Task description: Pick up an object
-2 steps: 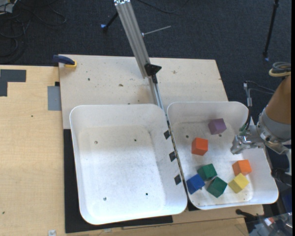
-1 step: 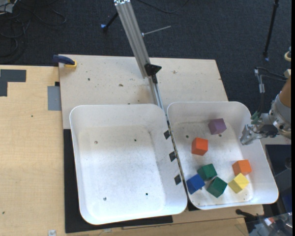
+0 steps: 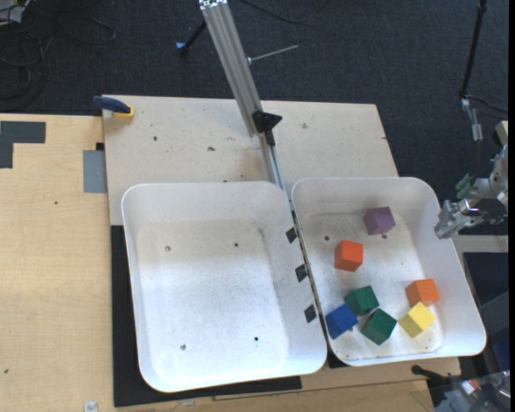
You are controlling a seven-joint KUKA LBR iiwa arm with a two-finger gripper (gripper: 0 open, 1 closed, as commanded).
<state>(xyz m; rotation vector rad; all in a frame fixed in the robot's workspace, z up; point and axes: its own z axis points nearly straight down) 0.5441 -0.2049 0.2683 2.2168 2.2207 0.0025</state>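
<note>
Dark floor frames our bench: seven blocks (image 3: 379, 292) lie unpicked lower right, our gripper (image 3: 463, 211) parked at right edge, grasp state unclear.

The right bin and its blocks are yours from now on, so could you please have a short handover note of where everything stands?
Gripper: just outside the right bin at its right rim, holding nothing visible.
Blocks, all in that bin: purple block at the back, red block mid-bin, orange block and yellow block to the right, two green blocks and a blue block near the front.
Done: nothing lifted.
Left: choose a block, grasp, lift.
</note>
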